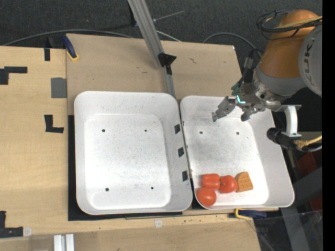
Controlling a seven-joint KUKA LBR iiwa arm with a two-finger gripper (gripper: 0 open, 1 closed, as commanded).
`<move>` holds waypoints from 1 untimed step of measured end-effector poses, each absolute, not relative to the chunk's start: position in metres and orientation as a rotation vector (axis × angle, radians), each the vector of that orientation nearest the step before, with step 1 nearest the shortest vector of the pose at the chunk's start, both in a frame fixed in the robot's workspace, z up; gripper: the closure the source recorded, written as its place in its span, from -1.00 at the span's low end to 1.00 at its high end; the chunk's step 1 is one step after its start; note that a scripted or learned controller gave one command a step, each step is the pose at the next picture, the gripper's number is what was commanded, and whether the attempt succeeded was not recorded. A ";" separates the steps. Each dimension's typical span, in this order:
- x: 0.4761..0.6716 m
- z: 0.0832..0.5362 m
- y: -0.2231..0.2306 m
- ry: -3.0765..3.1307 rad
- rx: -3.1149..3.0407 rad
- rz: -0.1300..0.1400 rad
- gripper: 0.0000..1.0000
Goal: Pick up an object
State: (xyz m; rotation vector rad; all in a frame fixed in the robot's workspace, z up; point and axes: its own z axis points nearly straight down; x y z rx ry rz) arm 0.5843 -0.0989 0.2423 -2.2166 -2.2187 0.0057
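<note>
Along the front wall of the right bin (272, 156) lie three red tomato-like pieces (215, 186) and, just to their right, an orange waffle-textured block (244, 182). My gripper (231, 114) hangs over the far part of that bin, well behind these objects. Its two dark fingers are spread apart with nothing between them, so it is open.
The left bin (86, 140) sits beside the right one, joined by black clips at the shared wall. A grey metal pole (149, 30) slants in from the top toward the bins' far edge. The wooden bench surrounds both bins.
</note>
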 end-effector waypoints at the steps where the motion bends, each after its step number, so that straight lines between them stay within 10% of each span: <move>1: 0.585 0.245 -0.099 -2.223 -2.218 0.001 -1.00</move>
